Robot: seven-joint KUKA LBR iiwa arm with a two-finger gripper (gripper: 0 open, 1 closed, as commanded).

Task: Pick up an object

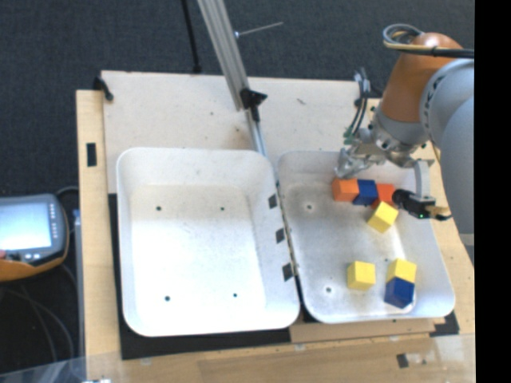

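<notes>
Your gripper [349, 164] hangs above the orange block [346, 190]; jaw state unclear. It looks light and rigid; pinch its flat sides.

Two white bins: one at centre left [200, 238], one at centre right [319, 214]. Three yellow blocks, all in the right-hand bin: one at right of centre [382, 216], one lower down [361, 274], one at lower right [402, 270] sitting atop a blue block [398, 293]. Two blue blocks in all, counting another [366, 191] further up. Two orange blocks flanking that upper blue one: left [345, 189], right [386, 192].
</notes>
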